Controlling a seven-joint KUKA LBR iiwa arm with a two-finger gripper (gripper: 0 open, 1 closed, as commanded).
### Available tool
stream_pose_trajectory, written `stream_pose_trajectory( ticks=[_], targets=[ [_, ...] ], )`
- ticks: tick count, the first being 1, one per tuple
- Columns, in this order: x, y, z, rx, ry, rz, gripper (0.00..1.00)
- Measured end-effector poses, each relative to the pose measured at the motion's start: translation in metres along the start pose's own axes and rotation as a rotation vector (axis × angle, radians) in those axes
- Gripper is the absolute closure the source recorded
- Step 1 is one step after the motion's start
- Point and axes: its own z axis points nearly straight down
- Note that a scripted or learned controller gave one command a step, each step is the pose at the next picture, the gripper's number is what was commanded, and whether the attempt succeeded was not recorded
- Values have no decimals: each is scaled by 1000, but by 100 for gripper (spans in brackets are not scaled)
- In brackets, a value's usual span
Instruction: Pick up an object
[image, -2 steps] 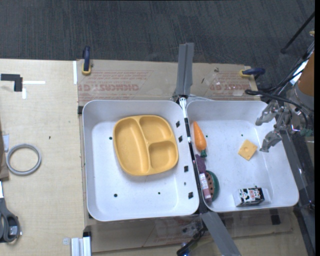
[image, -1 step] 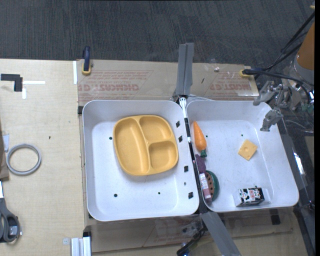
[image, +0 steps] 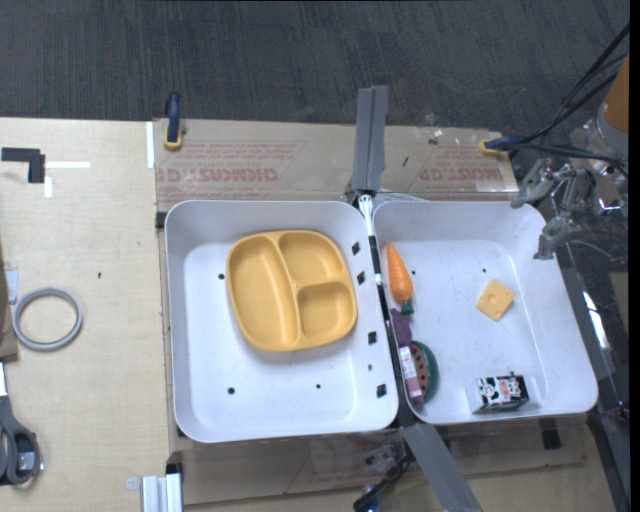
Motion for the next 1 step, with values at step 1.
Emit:
stream_pose_trajectory(
  ticks=[1],
  targets=[
    [-11,10,112,-1,3,321,0]
  ],
)
